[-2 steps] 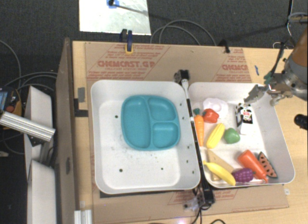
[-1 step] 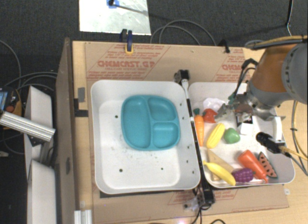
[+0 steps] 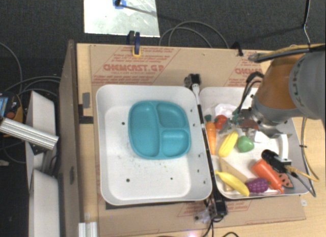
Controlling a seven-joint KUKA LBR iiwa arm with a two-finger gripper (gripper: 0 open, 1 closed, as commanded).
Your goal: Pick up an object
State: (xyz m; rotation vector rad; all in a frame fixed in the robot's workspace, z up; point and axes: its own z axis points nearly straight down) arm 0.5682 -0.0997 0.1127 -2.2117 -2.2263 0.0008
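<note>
Cardboard-lined bench on a dark floor, two white bins side by side. The right bin holds the pickable clutter: a green round fruit and a yellow corn-like piece just left of it, both near the bin's middle; a small red piece farther back; a thin orange piece against the left wall; a banana, purple grapes and an orange carrot-like piece along the near edge. The gripper sits low over the bin's middle, just behind the green fruit and corn; how wide it stands, cannot tell (wrist hides it). The left bin carries a teal divided plate, well apart from the action.

To do the step well, commit to one item, probably the green fruit, and centre over it. The corn lies right beside it, so a descent off to the left risks nudging both. Straddle the fruit's middle, since round shapes squirt out of an off-centre pinch.
</note>
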